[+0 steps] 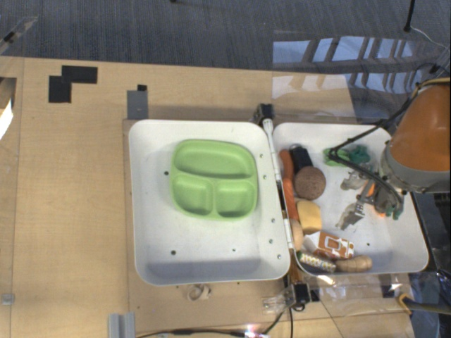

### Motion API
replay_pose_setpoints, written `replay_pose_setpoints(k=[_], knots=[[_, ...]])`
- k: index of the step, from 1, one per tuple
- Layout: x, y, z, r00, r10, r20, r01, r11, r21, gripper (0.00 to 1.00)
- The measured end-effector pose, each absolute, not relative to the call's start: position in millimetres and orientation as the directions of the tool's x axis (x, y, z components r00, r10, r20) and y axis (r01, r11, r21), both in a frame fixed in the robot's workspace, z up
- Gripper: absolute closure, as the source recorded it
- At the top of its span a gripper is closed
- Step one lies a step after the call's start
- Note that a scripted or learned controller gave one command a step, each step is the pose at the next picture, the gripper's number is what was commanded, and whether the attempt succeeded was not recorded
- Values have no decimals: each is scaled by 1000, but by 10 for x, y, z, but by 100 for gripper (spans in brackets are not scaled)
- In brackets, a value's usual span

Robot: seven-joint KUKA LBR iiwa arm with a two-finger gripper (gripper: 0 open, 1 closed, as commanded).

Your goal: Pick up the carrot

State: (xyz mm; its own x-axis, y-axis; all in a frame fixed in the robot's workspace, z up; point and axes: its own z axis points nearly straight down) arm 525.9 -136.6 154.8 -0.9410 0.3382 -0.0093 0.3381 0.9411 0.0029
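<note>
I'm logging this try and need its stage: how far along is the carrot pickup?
Done: the arm is over the right bin, with the gripper hanging above its floor. In hand: nothing visible between the fingers. Left: the carrot lies untouched along the bin's left wall, beside the brown ball, apart from the gripper. Reaching, gripping and lifting remain.

Green tray (213, 177) in left bin (151, 259)
</note>
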Motion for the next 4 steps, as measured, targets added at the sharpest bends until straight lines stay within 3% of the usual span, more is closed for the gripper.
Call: replay_pose_setpoints(k=[1,2,3,4], knots=[[5763,-1886,924,-946,325,-6,325,946,0,0],[5333,-2045,903,-980,197,-19,197,980,1,0],[6475,-2031,884,-961,276,-11,276,961,2,0],[6055,-2053,886,-1000,-1,-12,-1,1000,-2,0]])
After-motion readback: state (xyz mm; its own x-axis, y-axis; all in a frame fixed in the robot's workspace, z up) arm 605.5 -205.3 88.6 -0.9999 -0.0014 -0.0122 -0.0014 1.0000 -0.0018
